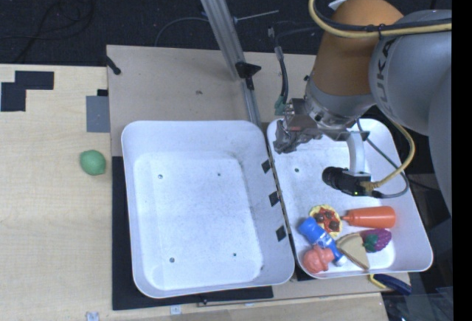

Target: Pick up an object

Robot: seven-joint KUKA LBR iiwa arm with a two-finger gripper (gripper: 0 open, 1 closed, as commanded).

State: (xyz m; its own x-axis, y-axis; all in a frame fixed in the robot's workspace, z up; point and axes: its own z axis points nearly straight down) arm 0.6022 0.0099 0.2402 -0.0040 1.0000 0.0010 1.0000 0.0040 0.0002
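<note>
**Gripper well away from the toys: an empty grasp is the main risk**

The gripper (286, 136) hangs over the far, bare end of the right bin (413, 257), just beside the wall it shares with the left bin (140, 142). From this angle I cannot tell whether it is open or closed, and nothing is visibly held.

The biggest risk, as I judge it, is closing on nothing. Every candidate lies well apart from the gripper, toward the near end of the bin, and only white floor lies beneath it. A lesser risk is the crowding, since the toys touch or nearly touch. A descent among them could shove neighbours aside or pinch two at once. The smallest risk is clipping the shared wall so close at the gripper's side.

The left bin shows only its white floor.

The right bin holds the cluster, all nearer the camera than the gripper:
- an orange bottle-shaped toy (369, 218), lying flat
- a tan wedge (355, 250)
- a pink lump (318, 260)
- a blue piece (314, 230)
- a yellow-and-red round toy (325, 218)
- a small purple piece (377, 240)

A green ball (93, 162) sits on the bench, far to the gripper's other side, beyond both bins.
</note>
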